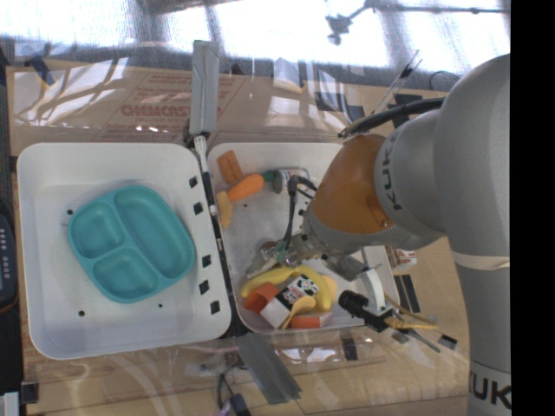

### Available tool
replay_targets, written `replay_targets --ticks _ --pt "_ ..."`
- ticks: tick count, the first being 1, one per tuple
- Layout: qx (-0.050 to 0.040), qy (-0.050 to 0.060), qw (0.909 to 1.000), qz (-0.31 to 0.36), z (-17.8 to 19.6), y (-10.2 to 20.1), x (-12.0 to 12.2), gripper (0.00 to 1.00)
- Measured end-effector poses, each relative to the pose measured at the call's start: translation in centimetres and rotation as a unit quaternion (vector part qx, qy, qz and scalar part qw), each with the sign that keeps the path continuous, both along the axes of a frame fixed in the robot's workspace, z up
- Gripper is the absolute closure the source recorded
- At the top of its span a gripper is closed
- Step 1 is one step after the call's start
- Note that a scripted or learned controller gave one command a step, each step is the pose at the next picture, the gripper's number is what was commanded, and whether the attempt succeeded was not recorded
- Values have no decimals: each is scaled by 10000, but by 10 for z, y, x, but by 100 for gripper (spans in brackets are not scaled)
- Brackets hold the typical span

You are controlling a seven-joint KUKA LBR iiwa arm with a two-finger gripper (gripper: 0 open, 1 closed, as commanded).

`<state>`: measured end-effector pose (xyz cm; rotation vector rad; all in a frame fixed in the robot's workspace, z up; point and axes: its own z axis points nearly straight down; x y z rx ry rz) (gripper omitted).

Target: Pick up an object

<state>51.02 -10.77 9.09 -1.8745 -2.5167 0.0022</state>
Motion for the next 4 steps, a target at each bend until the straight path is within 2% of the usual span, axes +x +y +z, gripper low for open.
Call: replay_targets --ticks 1,2,3,4 --pt "2 -12 10000 21 10 0 2 100" --pt "0 -12 10000 21 10 0 1 0" --pt "-7 -6 9991 -421 11 -2 48 0" --pt "-4 -8 9986 -524 1 -3 101 0"
